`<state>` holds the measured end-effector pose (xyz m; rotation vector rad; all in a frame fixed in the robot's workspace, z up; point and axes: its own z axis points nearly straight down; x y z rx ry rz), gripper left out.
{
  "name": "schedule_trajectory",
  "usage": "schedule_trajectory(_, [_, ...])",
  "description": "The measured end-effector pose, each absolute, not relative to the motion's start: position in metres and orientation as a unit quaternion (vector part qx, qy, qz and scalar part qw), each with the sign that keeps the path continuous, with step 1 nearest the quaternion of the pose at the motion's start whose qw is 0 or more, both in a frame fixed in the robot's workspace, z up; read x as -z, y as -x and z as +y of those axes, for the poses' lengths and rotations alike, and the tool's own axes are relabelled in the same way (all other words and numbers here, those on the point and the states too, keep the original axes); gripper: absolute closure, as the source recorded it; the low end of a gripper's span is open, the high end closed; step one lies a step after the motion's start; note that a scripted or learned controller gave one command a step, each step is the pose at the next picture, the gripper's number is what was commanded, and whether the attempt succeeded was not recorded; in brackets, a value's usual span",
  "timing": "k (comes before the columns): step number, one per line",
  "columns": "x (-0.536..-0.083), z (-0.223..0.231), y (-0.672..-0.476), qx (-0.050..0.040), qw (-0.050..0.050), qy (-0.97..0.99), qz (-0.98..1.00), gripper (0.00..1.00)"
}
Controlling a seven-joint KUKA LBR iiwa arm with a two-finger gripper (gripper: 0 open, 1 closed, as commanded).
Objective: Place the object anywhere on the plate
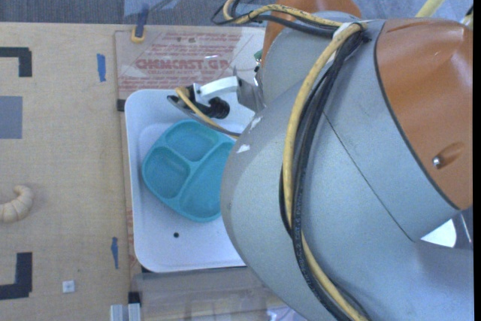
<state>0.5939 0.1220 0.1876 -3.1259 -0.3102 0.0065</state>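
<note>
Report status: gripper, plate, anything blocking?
Gripper hidden under arm, state unknown. Teal divided plate in white bin, partly covered by arm. Croissant-like object lies outside on bench.

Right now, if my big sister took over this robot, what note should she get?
Gripper: hidden behind the big grey arm, so its state can't be read.
Plate: the teal divided plate lies in the white bin, partly covered by the arm. Its visible compartments hold nothing.
Object: a pale croissant-like thing lies on the cardboard at the view's left edge, well outside the bin. Whether it is the object to place is unclear.
Done: nothing seen on the plate.
Left: get the object onto the plate.
</note>
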Motion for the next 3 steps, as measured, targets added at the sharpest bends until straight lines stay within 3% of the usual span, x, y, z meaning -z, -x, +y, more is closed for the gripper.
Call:
schedule_trajectory(1, [-0.118, 0.187, -0.634, 0.0039, 0.002, 0.995, -0.101, 0.0])
schedule_trajectory(2, [-0.209, 0.146, -0.604, -0.0025, 0.001, 0.972, -0.235, 0.0])
schedule_trajectory(3, [-0.227, 0.213, -0.593, 0.0001, 0.0, 0.971, -0.24, 0.0])
